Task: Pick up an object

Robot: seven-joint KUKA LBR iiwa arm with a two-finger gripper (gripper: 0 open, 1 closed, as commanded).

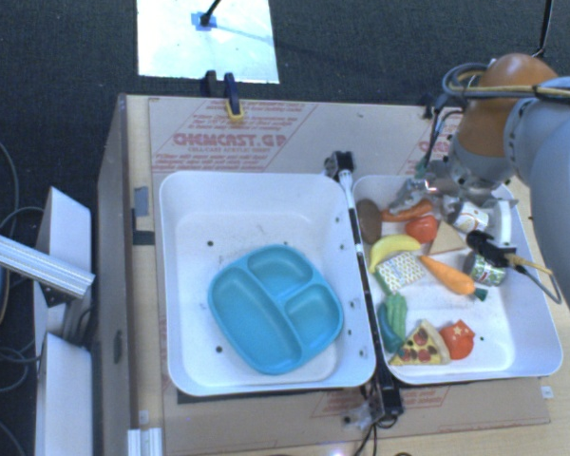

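From the camera view above the bench, the arm (513,112) reaches in from the right and bends down over the far end of the right bin (537,335). Its pincer (420,196) sits low there, among the toy food, but whether it is spread or closed I cannot tell — the wrist covers too much of it.

Just below the pincer lies a red tomato (422,228), close enough that it may be touching, with an orange strip (397,214) beside it; a brown piece (369,218) lies to the pincer's left against the bin wall. Further toward the camera come a banana (393,248), a checkered block (402,272), a carrot (450,275), a green vegetable (395,313), a pizza slice (421,344) and a red strawberry-like piece (459,339). A small can (488,273) lies to the right of the carrot.

Well to the pincer's left, the left bin (185,255) holds a blue divided plate (275,307).

As for progress, I judge the pick not yet done — every object appears to rest on the bin floor, nothing lifted. Closing on something, likely the tomato, and raising it clear remain.
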